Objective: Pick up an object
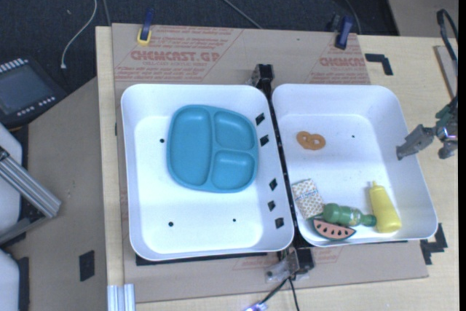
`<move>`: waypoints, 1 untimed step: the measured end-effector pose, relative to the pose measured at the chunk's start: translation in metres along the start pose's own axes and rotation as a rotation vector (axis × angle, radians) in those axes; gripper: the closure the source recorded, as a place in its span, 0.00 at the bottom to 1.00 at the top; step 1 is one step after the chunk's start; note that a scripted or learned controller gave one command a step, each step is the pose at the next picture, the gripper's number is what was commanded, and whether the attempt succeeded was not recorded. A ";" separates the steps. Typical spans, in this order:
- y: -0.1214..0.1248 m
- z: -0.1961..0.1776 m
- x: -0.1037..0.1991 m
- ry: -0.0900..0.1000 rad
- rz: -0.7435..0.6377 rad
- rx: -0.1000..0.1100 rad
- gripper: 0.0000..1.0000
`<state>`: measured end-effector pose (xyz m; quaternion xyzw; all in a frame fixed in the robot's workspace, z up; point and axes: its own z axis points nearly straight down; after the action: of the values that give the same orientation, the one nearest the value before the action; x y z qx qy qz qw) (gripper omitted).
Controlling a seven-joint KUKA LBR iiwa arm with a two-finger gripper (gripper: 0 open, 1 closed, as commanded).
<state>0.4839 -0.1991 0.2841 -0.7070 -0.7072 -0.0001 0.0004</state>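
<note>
The right bin [378,100] holds a small brown pretzel [311,140] near its middle. Along its front edge lie a patterned packet [307,197], a green toy vegetable [344,215], a watermelon slice [334,231] and a yellow bottle [383,207]. My gripper [429,138] hangs over the right rim of this bin, at the edge of the camera view, well apart from all of these objects. Nothing is seen in its grasp.
The left bin [145,156] carries a blue divided plate [212,148]. A black divider with clips [268,149] runs between the bins. Clamps [342,31] hold the cardboard sheet at the back. Cables lie on the dark floor beyond.
</note>
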 end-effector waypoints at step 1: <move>-0.002 0.061 0.007 0.003 0.000 0.006 0.00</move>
<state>0.4823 -0.1924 0.2230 -0.7070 -0.7072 0.0010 0.0037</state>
